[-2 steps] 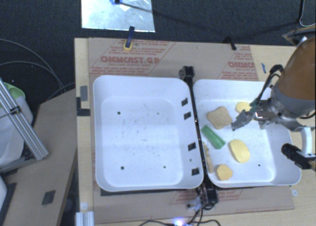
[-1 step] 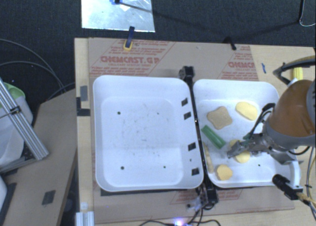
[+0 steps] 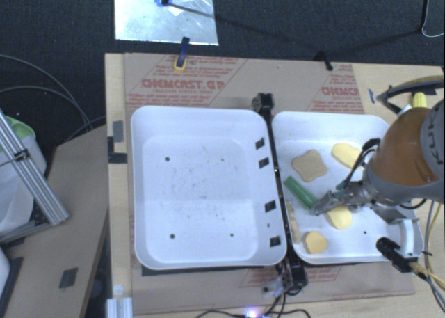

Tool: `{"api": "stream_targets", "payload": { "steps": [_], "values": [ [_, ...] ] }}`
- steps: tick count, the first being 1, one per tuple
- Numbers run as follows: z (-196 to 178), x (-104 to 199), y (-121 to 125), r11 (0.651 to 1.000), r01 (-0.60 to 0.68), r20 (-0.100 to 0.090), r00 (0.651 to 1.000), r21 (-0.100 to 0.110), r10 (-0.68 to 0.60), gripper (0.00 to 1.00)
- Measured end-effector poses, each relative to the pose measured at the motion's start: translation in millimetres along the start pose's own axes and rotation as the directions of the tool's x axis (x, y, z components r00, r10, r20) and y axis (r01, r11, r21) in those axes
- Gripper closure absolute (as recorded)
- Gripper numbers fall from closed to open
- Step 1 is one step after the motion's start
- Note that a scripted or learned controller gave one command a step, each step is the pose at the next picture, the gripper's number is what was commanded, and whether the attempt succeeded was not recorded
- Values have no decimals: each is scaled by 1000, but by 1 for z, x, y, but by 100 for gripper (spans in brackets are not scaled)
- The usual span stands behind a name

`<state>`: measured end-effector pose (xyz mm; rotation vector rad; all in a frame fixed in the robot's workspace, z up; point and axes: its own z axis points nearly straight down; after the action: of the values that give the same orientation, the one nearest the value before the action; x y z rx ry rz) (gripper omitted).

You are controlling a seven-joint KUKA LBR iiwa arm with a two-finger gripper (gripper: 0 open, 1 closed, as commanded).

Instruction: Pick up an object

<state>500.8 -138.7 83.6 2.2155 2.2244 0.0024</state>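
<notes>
My gripper (image 3: 325,203) is low in the right bin (image 3: 367,126), reaching in from the right under the orange-banded wrist (image 3: 407,156). Its tip lies right beside the lower end of a green stick-shaped piece (image 3: 300,191) and just above-left of a yellow lump (image 3: 341,218). Whether it touches either, I cannot tell. A tan toast-shaped piece (image 3: 309,164) lies further back, with a yellow oval piece (image 3: 345,154) to its right. Another yellow round piece (image 3: 316,242) sits near the bin's front edge.
The left bin (image 3: 149,129) stands alongside, split from the right one by a black-clipped divider (image 3: 273,177). Both rest on a cardboard sheet (image 3: 208,80). An aluminium frame (image 3: 28,177) stands at far left.
</notes>
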Motion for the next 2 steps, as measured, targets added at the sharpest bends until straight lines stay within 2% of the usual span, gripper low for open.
{"api": "stream_targets", "payload": {
  "steps": [1,2],
  "values": [
    [-11,0,0,1000,-2,0,1000,-2,2,100],
    [-136,64,58,1000,10,-1,1000,-16,-10,100]
  ]
}}
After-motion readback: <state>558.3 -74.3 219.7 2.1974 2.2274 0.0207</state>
